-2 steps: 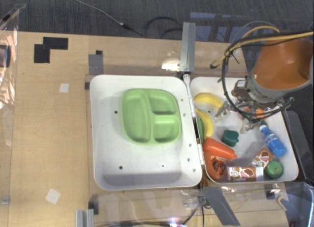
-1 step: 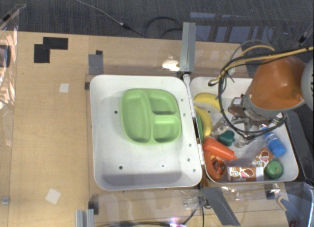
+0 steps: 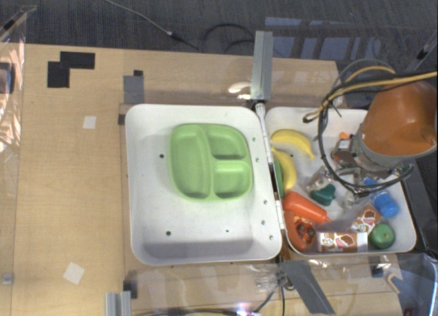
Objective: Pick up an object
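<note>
The right bin [image 3: 408,239] holds several small items. Two yellow bananas [image 3: 293,140] lie at its left, above an orange carrot-like piece [image 3: 306,206]. A teal object [image 3: 324,193] sits mid-bin and a blue object [image 3: 387,205] lies at the right. A green round fruit [image 3: 382,236] and a brown-and-white packet [image 3: 341,241] rest along the front edge. The arm's orange band [image 3: 400,123] hangs over the bin's right half. My gripper [image 3: 342,181] is low in the bin, just right of the teal object, and is largely hidden by the wrist and cables.
The left bin [image 3: 147,232] carries a green divided plate [image 3: 209,161]. A metal post [image 3: 261,68] stands behind the seam between the bins. Black and yellow cables [image 3: 335,102] loop over the right bin's back edge. Bare wooden benchtop lies to the left.
</note>
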Controlling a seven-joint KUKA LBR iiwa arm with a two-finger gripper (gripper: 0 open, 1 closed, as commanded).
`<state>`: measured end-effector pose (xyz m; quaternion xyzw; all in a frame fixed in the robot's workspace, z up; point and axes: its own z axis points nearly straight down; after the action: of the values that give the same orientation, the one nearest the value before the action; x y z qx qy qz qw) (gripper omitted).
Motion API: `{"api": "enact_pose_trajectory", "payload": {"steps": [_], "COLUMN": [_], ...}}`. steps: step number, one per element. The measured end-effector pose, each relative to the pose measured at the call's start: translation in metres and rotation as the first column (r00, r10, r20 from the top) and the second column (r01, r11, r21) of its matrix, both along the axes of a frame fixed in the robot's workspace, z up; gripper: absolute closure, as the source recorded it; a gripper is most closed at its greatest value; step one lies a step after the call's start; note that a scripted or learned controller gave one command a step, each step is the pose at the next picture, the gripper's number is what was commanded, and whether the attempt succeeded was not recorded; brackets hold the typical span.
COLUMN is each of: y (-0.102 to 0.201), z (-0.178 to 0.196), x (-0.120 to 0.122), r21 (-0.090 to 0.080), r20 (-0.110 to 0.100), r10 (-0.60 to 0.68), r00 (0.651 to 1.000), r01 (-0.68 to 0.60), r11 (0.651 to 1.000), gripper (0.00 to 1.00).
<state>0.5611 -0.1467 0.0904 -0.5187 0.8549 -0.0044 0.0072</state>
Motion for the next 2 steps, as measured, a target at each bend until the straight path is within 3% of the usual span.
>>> {"api": "enact_pose_trajectory", "payload": {"steps": [1,2], "y": [-0.054,-0.054], "z": [-0.001,0.014], "x": [0.057,0.060], "r21": [0.005,0.002], "r20": [-0.003,0.009], "r10": [0.071,0.068], "r00": [0.998,0.998], "r01": [-0.071,-0.068], "r11": [0.997,0.998], "gripper": [0.00,1.00]}}
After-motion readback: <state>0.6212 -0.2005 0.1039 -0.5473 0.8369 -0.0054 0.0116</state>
